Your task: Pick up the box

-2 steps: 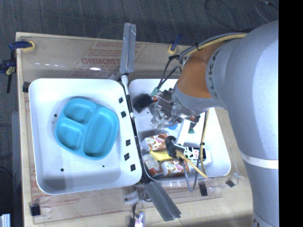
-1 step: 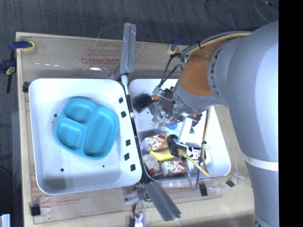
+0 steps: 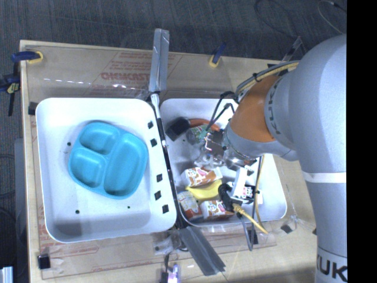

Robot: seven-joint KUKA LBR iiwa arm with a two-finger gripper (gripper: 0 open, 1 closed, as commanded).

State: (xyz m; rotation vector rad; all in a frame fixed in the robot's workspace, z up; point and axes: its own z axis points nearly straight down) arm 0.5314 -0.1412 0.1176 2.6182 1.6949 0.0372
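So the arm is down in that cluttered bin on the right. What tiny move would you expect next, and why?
Probably a short drop straight down. The hand hangs low in the right bin, just above the small box that lies beside the banana, and nothing shows in its grip.

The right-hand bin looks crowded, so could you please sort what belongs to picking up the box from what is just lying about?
For the job:
- small printed box
- gripper

Lying about:
- banana
- dark object
- blue divided tray
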